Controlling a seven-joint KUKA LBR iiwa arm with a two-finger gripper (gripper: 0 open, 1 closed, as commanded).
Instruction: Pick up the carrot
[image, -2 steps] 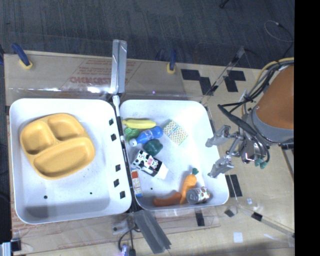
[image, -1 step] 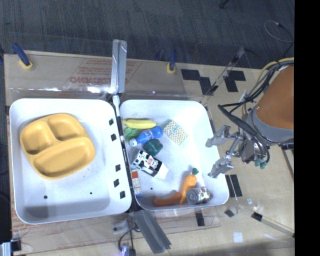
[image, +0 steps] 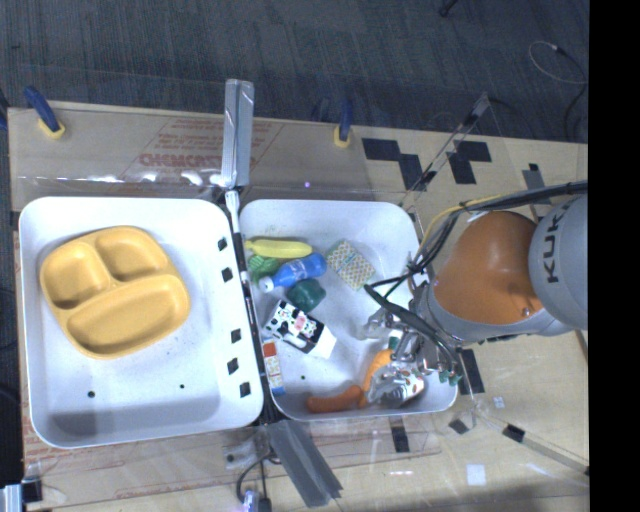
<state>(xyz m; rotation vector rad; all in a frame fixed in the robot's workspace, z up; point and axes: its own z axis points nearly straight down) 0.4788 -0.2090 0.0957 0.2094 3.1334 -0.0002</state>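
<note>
The carrot (image: 379, 362) is a bright orange piece lying near the front right of the right bin (image: 330, 215). My gripper (image: 402, 380) is low in that bin's front right corner, right beside the carrot and touching or nearly touching its right side. The arm's wrist and cables hide part of the carrot and the fingertips. I cannot tell whether anything sits between the fingers.
A reddish-brown sausage-shaped toy (image: 335, 402) lies along the front wall, just left of the carrot. Further back are a black-and-white box (image: 295, 326), a dark green object (image: 306, 294), a blue bottle (image: 295, 271), a banana (image: 280, 247) and a patterned pad (image: 351, 264). A yellow divided plate (image: 113, 290) lies in the left bin.
</note>
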